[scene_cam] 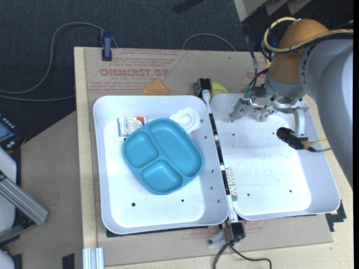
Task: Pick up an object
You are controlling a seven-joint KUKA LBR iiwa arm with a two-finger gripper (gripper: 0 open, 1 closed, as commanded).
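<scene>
Left bin (106,167) holds blue tray (162,155) — well apart from tool (253,107); grip state indiscernible.

One fixed camera looks down at a slant on the bench (90,150) and both white bins (112,206).

Sky-blue three-compartment plastic plate (162,156); glossy white shallow bins (112,195); tan worktop (90,83) with red lettering; orange wrist band (291,49).
</scene>
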